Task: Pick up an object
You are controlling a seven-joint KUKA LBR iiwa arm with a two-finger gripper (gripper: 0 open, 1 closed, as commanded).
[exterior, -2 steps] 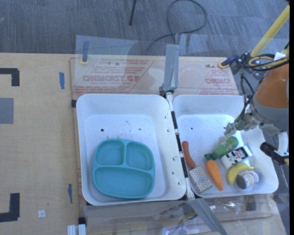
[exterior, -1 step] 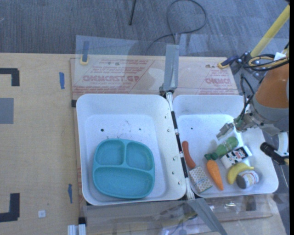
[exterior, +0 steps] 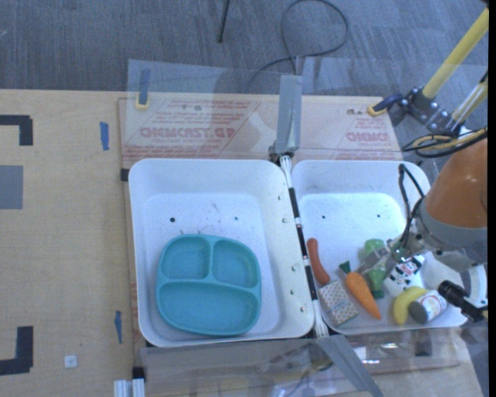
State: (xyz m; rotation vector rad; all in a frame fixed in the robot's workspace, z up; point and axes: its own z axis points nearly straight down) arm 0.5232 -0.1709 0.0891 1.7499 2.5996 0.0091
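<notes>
Carrot point(exterior: 363, 295) and banana point(exterior: 406, 303) lie in right bin point(exterior: 349, 186); left bin point(exterior: 201, 182) holds plate point(exterior: 208, 285).

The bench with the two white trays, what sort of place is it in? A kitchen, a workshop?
Most likely a robotics lab, not a kitchen. A robot arm reaches over bins of toy food, such as a carrot and a banana, and cables trail across the carpet.
</notes>
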